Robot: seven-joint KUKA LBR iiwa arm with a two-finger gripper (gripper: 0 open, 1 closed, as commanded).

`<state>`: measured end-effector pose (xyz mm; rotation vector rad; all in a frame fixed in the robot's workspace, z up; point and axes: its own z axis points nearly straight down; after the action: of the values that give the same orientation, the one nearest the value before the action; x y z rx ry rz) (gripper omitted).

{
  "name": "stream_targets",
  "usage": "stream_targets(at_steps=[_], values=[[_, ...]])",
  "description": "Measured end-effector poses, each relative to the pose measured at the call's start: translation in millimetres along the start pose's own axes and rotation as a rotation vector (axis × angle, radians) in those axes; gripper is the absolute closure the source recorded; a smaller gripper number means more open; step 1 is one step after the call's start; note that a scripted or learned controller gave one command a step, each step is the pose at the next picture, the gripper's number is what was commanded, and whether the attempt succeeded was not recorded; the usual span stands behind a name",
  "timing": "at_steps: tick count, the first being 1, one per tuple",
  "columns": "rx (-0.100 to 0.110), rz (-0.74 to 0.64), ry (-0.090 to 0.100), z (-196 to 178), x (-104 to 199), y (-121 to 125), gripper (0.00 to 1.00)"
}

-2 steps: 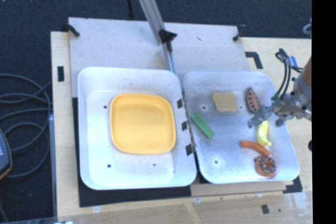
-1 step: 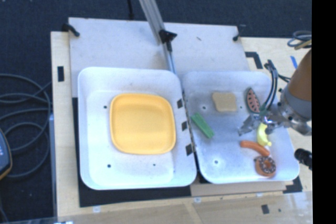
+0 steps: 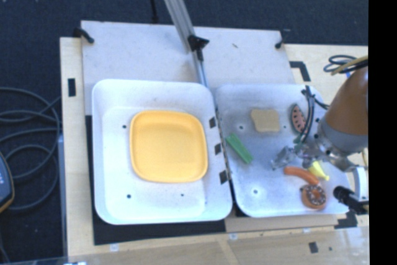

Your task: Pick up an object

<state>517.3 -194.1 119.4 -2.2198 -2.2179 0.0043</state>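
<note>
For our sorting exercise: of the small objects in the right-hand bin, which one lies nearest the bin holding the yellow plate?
The flat green rectangular block, lying slantwise by the dividing wall. The tan square sponge-like piece, orange carrot-shaped toy and brown round doughnut-like toy all lie further right.

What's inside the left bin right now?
The left bin holds one thing: a square yellow plate, lying flat near its middle. Whatever lies under the plate is covered and cannot be seen.

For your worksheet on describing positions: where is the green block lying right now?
The green block lies in the right bin, near its left wall, tilted diagonally, below and left of the tan sponge-like square and right of the yellow plate.
</note>
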Motion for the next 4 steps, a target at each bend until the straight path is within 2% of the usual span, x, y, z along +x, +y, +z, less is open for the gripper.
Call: stream_targets(at_steps=[1, 2, 3, 4], values=[[-0.007, 0.001, 0.000, -13, 0, 2, 1.00], [-0.009, 0.001, -0.002, -60, -10, 2, 1.00], [-0.011, -0.001, -0.002, -122, -11, -1, 1.00], [-0.008, -0.001, -0.001, -149, -11, -1, 1.00]])
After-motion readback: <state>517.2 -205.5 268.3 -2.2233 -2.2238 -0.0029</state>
